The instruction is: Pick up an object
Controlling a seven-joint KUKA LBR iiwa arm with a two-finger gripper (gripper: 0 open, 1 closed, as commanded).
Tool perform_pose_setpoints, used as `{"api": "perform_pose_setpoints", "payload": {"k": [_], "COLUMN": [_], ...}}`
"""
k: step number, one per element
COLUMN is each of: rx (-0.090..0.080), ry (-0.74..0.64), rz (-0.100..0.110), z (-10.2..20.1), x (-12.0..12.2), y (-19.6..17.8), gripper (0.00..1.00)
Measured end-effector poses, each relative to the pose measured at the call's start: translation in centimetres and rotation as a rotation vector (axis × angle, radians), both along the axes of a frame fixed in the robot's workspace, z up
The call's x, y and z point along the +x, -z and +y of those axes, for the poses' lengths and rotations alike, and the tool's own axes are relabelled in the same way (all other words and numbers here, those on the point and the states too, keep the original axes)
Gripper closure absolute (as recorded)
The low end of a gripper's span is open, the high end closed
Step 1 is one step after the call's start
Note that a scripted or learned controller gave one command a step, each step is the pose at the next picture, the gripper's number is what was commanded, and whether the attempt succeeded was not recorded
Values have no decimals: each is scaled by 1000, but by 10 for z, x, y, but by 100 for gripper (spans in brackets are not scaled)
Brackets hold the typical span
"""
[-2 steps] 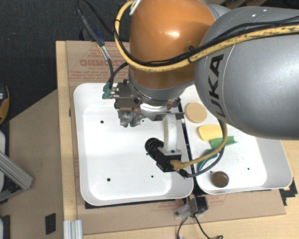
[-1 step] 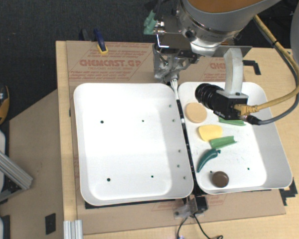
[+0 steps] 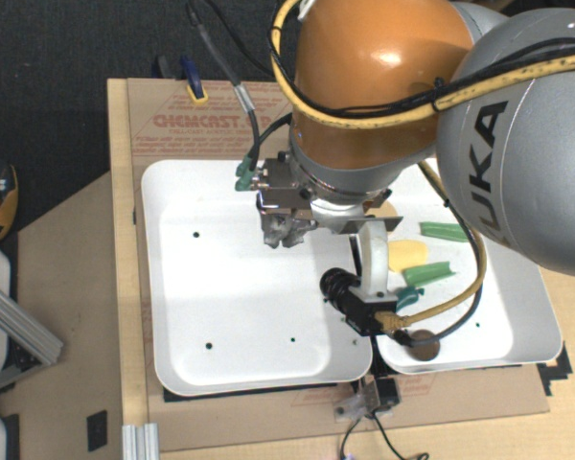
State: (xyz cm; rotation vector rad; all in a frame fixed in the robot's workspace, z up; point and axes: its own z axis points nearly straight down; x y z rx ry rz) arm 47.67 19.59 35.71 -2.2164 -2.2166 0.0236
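Camera view shows us the things to pick: a yellow piece (image 3: 408, 254), a green stick (image 3: 442, 230), another green piece (image 3: 427, 273) and a brown round thing (image 3: 423, 344). All lie in the right bin (image 3: 517, 338). Nothing looks lifted yet, we think. The gripper (image 3: 286, 230) hangs over the left bin (image 3: 230, 295), apart from them. We cannot tell how its jaws stand. The picking is left to do.

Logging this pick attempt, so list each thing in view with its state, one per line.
gripper: over the left bin, nothing visibly held
left bin: flat on the bench
right bin: flat, holding small items
yellow piece: lying in right bin
green pieces: lying in right bin, beside the yellow piece
brown disc: lying near right bin's front edge
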Motion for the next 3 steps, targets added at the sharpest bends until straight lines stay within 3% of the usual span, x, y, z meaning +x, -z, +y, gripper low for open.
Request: {"api": "perform_pose_setpoints", "payload": {"k": [1, 2, 3], "rx": [12, 6, 7], "ry": [3, 0, -1], "rz": [-35, -15, -19], "z": [-34, -32, -31], "x": [12, 11, 12], "y": [-156, -146, -157], "gripper": [100, 0, 100]}}
